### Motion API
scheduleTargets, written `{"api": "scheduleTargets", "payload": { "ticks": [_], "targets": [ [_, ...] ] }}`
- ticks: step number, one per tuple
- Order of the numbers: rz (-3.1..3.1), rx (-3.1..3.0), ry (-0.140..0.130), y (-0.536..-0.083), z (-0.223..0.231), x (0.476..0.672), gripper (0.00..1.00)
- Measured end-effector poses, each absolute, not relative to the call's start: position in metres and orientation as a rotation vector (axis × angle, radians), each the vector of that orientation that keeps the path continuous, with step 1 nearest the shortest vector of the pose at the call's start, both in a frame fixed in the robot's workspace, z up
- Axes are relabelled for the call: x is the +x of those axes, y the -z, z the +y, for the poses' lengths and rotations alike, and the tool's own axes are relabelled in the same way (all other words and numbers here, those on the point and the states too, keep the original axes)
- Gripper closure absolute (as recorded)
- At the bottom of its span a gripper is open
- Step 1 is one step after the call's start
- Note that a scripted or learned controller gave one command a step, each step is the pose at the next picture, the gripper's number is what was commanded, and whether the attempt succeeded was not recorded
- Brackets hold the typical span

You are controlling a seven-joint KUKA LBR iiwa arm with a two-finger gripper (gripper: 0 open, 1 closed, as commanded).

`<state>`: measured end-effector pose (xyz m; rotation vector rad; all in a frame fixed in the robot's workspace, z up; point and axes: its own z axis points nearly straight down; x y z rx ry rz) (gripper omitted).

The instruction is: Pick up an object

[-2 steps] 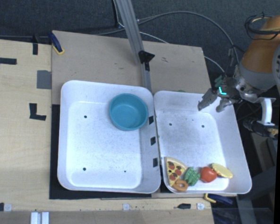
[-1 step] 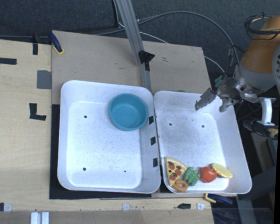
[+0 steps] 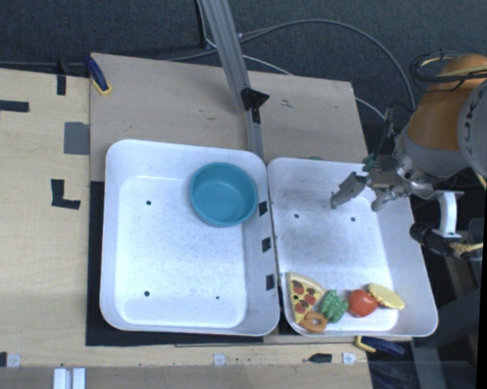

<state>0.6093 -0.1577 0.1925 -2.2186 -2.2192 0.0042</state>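
Two shallow white bins are shown side by side on a wooden bench [image 3: 28, 217], viewed from above at a slant. In the left bin [image 3: 141, 257], a blue bowl [image 3: 223, 194] is seen upright near the rear right corner, close to the wall shared with the neighbouring bin; the remainder of this bin's floor is bare. A grey metal post [image 3: 235, 57] is seen rising at a slant from behind the junction of the bins. In the right bin [image 3: 323, 244], a group of toy foods is ranged along the front wall: a pizza slice [image 3: 303, 296] at the left, a green vegetable piece [image 3: 332, 304] touching it, a red tomato [image 3: 362, 303] just beside that, and a yellow piece [image 3: 386, 296] at the right end. The gripper [image 3: 360, 195] is held above the rear part of the right bin, well apart from the toy foods, its two fingers spread apart with nothing between them. The arm [image 3: 445, 120], grey with an orange band, enters from the right.
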Motion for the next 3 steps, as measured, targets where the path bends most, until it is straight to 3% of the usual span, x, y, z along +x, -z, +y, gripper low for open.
{"api": "scheduleTargets", "payload": {
  "ticks": [2,3],
  "targets": [
    [-2.222,-2.22,-0.001,-0.088,-0.157,0.61,0.0],
    [-2.224,-2.222,0.001,-0.1,-0.158,0.611,1.0]
  ]
}}
